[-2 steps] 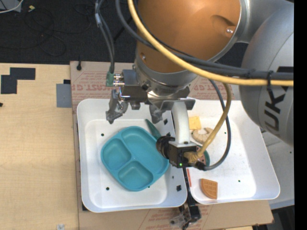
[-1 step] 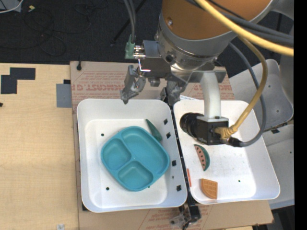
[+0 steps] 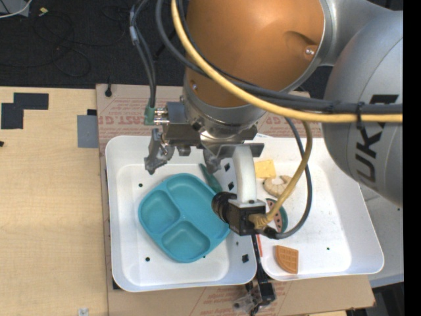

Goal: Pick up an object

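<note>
The arm [image 3: 263, 51] enters from the right, its orange band filling the upper centre and its grey body bearing large dark letters, of which "UK" can be read at the right edge. A yellow cable [image 3: 276, 101] and black cables loop around the wrist. The gripper [image 3: 177, 160] hangs over the upper part of the left bin [image 3: 122, 242]; one dark finger [image 3: 154, 158] points down toward the bin floor at the left, another sits to its right near the tray's upper edge. The gap between them looks fairly wide and nothing is seen between them.

Just below and to the right of the gripper lies a teal tray [image 3: 181, 217] with three compartments, resting flat and tilted on the left bin's floor. A black and white camera unit [image 3: 242, 206] on the wrist overlaps the tray's right edge.

Further right of the gripper, in the right bin [image 3: 355, 255], lie a yellow block [image 3: 266, 169], a pale shell-like piece [image 3: 275, 184] just below it, and a partly hidden round dark object [image 3: 279, 220]. An orange waffle piece [image 3: 287, 259] lies lower, near the bin's front wall.

Above the gripper, the cardboard [image 3: 125, 114] beneath the bins carries red printed writing, too cut off to read.
</note>
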`<state>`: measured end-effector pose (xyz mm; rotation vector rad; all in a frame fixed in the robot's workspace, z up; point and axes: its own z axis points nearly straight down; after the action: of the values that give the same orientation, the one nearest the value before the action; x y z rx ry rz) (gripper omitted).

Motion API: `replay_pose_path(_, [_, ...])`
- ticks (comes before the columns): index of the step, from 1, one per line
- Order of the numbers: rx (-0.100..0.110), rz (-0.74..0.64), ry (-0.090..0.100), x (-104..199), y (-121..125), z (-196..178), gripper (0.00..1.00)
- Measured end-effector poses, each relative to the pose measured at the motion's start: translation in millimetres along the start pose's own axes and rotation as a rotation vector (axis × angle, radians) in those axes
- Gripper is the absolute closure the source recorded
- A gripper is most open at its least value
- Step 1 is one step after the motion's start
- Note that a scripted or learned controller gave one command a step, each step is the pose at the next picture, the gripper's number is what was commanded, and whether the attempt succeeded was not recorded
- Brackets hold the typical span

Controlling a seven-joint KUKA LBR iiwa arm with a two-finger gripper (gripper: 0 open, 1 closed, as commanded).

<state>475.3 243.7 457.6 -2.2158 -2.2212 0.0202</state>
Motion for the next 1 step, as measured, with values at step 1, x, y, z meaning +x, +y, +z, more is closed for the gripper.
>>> replay_pose_path(1, [-0.015,0.008,0.006,-77.9,-0.4,-83.7,0.00])
